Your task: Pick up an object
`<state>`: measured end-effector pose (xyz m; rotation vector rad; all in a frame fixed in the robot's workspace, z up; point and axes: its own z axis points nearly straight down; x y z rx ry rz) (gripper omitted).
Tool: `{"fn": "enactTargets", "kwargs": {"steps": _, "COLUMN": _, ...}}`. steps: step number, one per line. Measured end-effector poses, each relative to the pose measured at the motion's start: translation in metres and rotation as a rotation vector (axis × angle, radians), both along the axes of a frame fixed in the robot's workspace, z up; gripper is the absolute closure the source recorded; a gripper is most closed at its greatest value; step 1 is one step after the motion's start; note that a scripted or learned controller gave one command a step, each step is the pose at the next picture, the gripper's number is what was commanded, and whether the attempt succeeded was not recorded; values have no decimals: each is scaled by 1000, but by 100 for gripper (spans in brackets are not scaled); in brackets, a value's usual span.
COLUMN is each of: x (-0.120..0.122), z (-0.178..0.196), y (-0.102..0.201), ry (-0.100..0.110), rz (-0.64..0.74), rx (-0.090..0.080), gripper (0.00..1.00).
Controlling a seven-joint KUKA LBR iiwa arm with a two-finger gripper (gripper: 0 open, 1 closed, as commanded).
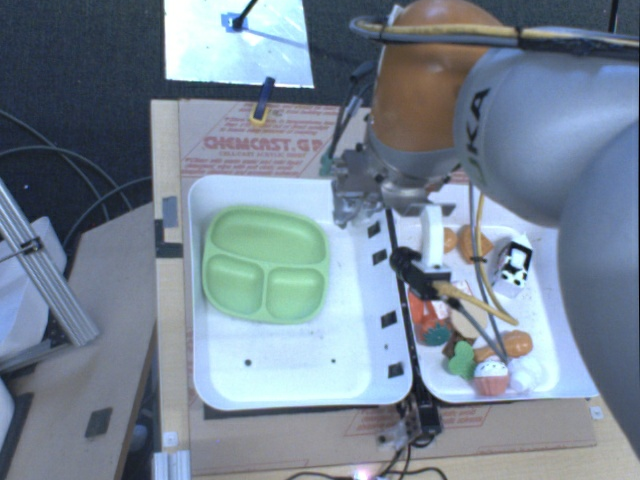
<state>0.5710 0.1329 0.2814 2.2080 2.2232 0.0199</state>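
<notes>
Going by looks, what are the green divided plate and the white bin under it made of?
The green divided plate is likely moulded plastic with a satin finish: even colour, rounded rims, a soft sheen, three pressed compartments. The white bin is probably thin formed plastic, matte: uniform white, rounded corners, shallow raised walls. Foam cannot be ruled out for the bin from this view.

Right bin (550,392) largely covered by grey arm (540,118), itself cut off at top and right edges. Small toys (470,353) partly hidden beneath, too jumbled to name. Red lettering (255,143) on cardboard (200,128) cut short behind arm.
</notes>
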Motion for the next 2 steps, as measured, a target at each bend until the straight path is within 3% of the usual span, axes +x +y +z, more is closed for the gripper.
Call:
{"fn": "enactTargets", "kwargs": {"steps": 1, "x": -36, "z": -80, "y": 22, "ry": 21, "rz": -2, "rx": -3, "gripper": 100}}
{"fn": "enactTargets", "kwargs": {"steps": 2, "x": 34, "z": -53, "y": -46, "ry": 6, "rz": -12, "rx": -6, "gripper": 100}}
